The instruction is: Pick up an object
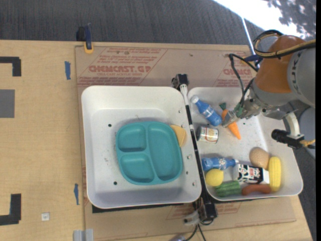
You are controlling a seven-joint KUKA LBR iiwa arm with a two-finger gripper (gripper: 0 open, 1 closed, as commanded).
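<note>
You could read "CHEMCAST GP" in red on the brown sheet under both bins. The gripper hung over the right bin's far edge, by a blue bottle and an orange carrot; I couldn't tell its opening or any hold. A teal tray filled the left bin. Dark carpet lay beyond the bench.

Left bin: white, shallow, holds a teal sectioned tray, three compartments, lying flat near centre. Yellow piece pokes out at the tray's right edge, touching it. Table: brown board, blue tape marks, black corner marks. Printed cardboard sheet under the bins.
</note>
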